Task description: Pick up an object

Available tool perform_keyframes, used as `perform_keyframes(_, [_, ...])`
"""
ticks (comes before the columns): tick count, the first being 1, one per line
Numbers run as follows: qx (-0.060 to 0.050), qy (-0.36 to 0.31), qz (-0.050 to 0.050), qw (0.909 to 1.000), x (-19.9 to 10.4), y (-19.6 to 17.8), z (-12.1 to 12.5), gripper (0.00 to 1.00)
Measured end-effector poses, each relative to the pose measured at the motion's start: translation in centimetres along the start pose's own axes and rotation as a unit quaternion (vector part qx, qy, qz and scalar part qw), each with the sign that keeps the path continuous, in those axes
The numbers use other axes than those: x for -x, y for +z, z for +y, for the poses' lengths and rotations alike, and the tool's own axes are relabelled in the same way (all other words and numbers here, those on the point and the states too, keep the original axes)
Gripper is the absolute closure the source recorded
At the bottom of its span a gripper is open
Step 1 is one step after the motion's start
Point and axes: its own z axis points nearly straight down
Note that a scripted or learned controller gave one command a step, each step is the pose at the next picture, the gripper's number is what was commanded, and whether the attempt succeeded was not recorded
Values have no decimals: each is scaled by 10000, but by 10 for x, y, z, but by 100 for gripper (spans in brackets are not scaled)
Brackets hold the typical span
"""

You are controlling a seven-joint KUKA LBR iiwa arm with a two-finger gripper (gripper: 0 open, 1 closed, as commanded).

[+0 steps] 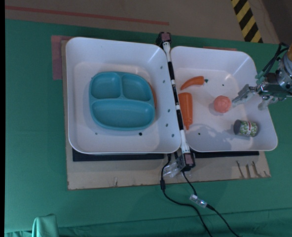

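Two white bins sat side by side on the green bench when you looked down at this moment. Nearest you, a black cable (185,194) trailed off the front edge of the cardboard sheet (111,174) under the bins. In the right bin (264,142), closest to the front wall, a small green-labelled can (245,128) lay on its side. Just beyond it you had a round pinkish-red ball (222,104), with the gripper (242,95) hovering just beside it on the right, reaching in from the bin's right rim; whether its fingers were spread or pressed together you could not tell, and nothing showed between them. Left of the ball, an orange carrot (186,109) lay lengthwise against the divider, and farther back an orange chili pepper (192,82) lay at a slant. In the left bin (82,53) a teal three-compartment plate (121,101) rested flat near the middle.
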Motion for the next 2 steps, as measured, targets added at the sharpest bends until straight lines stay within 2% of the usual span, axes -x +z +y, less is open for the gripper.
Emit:
perform_keyframes(1, [3, -2, 1, 10000, -58, 106, 15, 0])
perform_keyframes(2, [31, 18, -9, 10000, -57, 94, 16, 100])
